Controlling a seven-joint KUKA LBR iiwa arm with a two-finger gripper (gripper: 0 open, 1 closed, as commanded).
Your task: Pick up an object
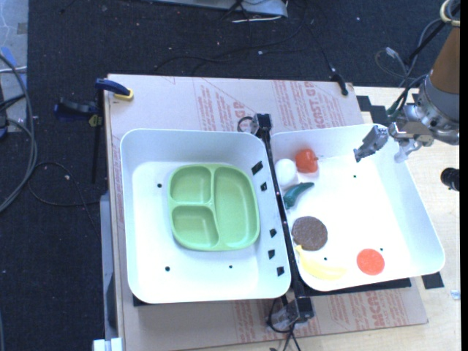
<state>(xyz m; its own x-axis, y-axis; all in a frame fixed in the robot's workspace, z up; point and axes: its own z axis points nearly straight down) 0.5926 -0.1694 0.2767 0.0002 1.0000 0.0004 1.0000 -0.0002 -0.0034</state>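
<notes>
- gripper (385, 145): fingers spread, holding nothing, above right bin (409, 210) far edge
- teal object (297, 193): near bin's left wall, long axis running upper-right to lower-left

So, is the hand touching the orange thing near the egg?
Apart. The camera view shows bare bin floor between the hand and the orange thing.
</notes>
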